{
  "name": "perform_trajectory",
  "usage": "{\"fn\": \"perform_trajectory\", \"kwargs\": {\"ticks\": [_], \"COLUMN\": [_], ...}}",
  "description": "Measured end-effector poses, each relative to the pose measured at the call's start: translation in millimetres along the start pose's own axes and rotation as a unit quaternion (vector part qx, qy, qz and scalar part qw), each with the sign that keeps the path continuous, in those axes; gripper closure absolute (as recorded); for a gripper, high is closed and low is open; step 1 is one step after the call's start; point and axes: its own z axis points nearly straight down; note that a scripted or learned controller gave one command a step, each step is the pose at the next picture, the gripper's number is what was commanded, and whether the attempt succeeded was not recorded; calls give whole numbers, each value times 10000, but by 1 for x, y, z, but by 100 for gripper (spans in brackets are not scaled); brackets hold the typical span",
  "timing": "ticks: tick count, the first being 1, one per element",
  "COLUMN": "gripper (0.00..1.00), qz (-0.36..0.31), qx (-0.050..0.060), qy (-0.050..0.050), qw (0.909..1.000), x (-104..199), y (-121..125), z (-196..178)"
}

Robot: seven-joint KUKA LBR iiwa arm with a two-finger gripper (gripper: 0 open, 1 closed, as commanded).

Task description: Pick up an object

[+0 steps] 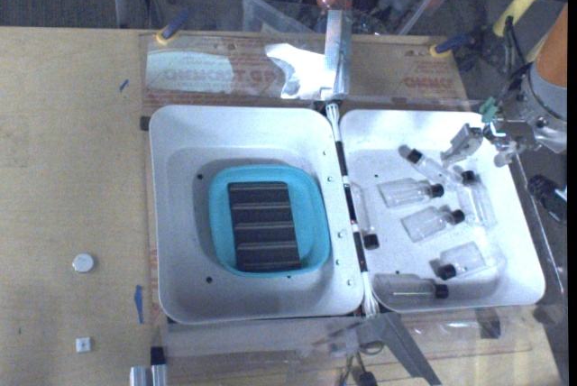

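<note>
the bench carries two white bins. the left bin holds a blue tray with a dark ribbed insert. the right bin holds several clear bottles with black caps, scattered; one bottle lies near the middle. the arm comes in from the right, and its gripper hangs over the far right part of that bin, above the bottles.

i judge this is the approach step: nothing is lifted. next the gripper should go down on one bottle that lies apart from the others.

whether the gripper is open, i cannot tell; it is small and blurred. the bottles are transparent, so their edges are hard to see.
</note>
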Motion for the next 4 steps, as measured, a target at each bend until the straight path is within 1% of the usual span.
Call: {"fn": "perform_trajectory", "kwargs": {"ticks": [1,2,3,4], "gripper": [0,0,0,0], "qz": [274,23,-138,-340], "qx": [-69,-51,-68,-74], "qy": [37,85,41,64], "qw": [9996,9999,9999,9994], "x": [-32,-38,-35,-38], "y": [0,41,36,11], "z": [158,170,170,170]}}
